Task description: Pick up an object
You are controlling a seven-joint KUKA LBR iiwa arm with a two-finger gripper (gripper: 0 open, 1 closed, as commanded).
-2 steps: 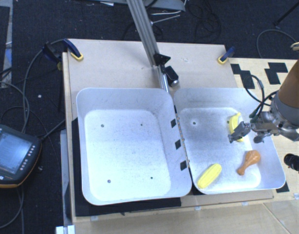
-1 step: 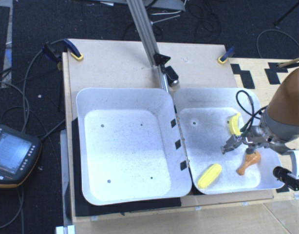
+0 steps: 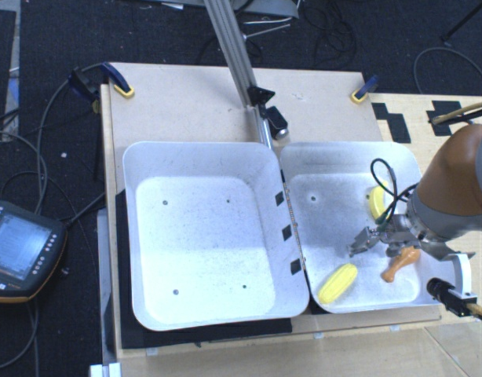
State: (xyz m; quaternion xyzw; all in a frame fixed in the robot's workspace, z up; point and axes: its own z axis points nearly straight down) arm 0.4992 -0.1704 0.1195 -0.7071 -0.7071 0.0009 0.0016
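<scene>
In the right bin (image 3: pixel 327 171) lie three objects. A yellow corn cob (image 3: pixel 337 283) rests near the front wall. An orange carrot-like piece (image 3: pixel 399 265) lies to its right, close under the wrist. A yellow object (image 3: pixel 377 203) sits further back, partly behind a black cable. My gripper (image 3: pixel 370 241) hangs low over the bin floor between the yellow object and the orange piece, above and to the right of the corn cob. Nothing shows as held in it.
The left bin (image 3: pixel 202 234) adjoins the right one along a shared rim with black clips (image 3: pixel 288 230). A slanted aluminium post (image 3: pixel 237 49) rises behind the bins. Yellow clamps (image 3: pixel 123 90) hold the board's back corners. A teach pendant (image 3: pixel 17 246) lies at far left.
</scene>
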